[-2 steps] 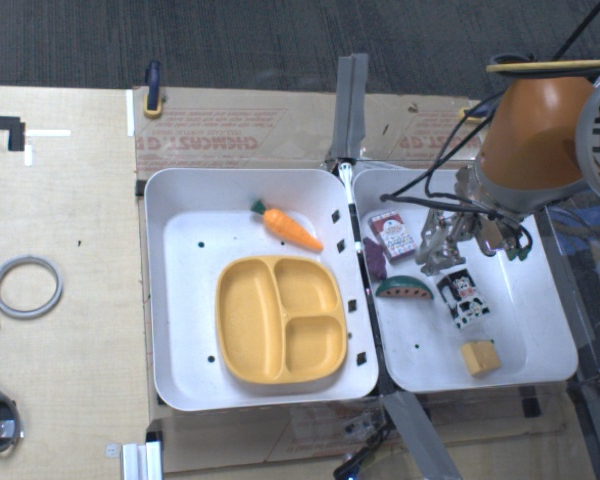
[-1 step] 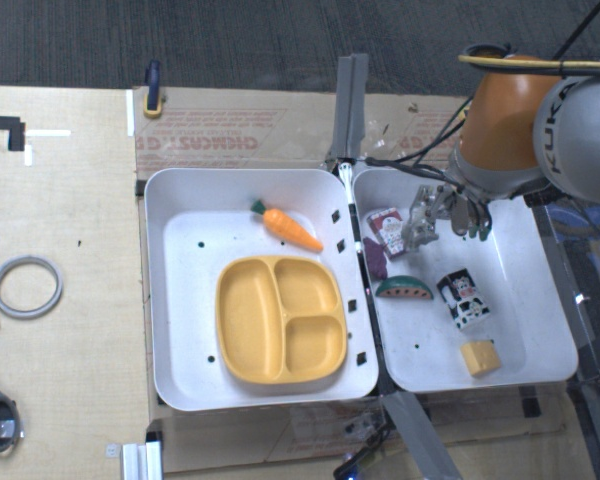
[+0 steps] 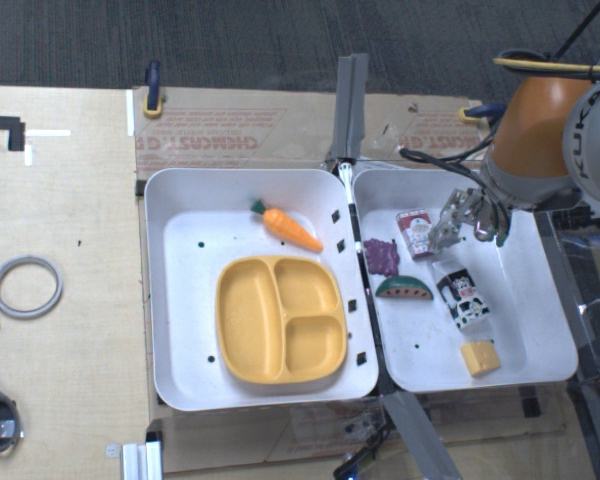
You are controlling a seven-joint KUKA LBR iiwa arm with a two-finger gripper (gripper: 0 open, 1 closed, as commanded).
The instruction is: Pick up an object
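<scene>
Camera view, looking down on the worktop (image 3: pixel 60 368): left bin (image 3: pixel 175 268) with a yellow divided plate (image 3: pixel 280 318) and a toy carrot (image 3: pixel 292 229); right bin (image 3: pixel 535 298) with the candidate objects. The jaws (image 3: pixel 448 230) hang just beside a small red-and-white carton (image 3: pixel 415 233); whether they are apart or together cannot be told. Nearby lie a black-and-white carton (image 3: pixel 464 299), watermelon slice (image 3: pixel 404 288), purple piece (image 3: pixel 382 256) and tan block (image 3: pixel 480 357). Risk: an off-centre descent could push the carton aside instead of gripping it. Mirrored lettering on the cardboard (image 3: pixel 230 140) is not clearly readable
</scene>
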